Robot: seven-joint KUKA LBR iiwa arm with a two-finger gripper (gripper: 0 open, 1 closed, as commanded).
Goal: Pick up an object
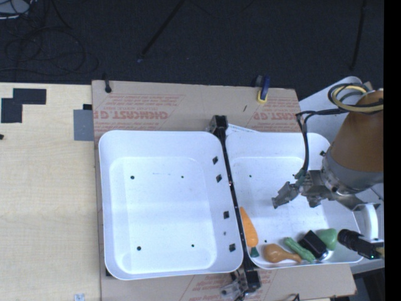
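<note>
My gripper (285,196) hangs over the middle of the right bin (269,165), reaching in from the right, with bare white floor under it. Nothing shows in its grasp. An orange carrot-like piece (249,227) lies along the right bin's left wall, below and left of the gripper. In the front corner of the bin sit a tan pear-shaped object (279,253), a green object (302,248) with a rounder green piece (327,236) beside it, and a small black block (312,242) resting on the green.
The left bin (125,149) stands beside the right one, with a black divider strip (227,187) between them. Both rest on cardboard (163,108). The grey and orange arm (357,149) covers the right bin's right side.
</note>
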